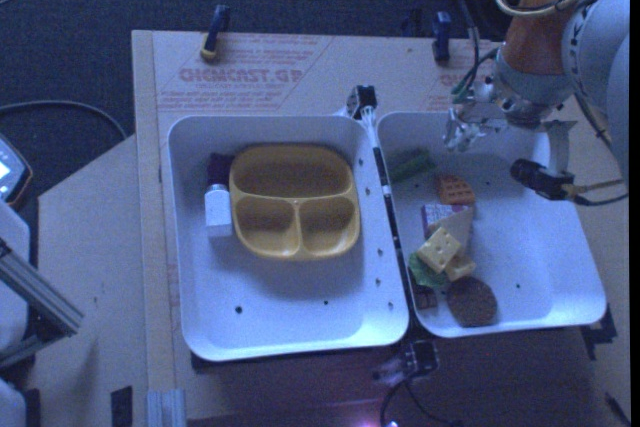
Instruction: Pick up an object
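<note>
My gripper (460, 135) hangs over the far left corner of the right bin (560, 245), below the arm's orange band. Nothing shows in it. Just left of and below it lies a green piece (412, 163). An orange waffle (455, 189) sits a short way in front of the gripper. Further forward is a cluster: a purple and white box (437, 215), yellow cheese wedges (440, 248), a green leafy piece (422, 270) and a brown round cookie (471, 301).
The left bin (290, 305) holds a yellow divided plate (295, 200), a small white bottle (217, 210) and a dark purple item (220, 165) by its left wall. A black fitting (540, 178) with cables hangs from the arm over the right bin.
</note>
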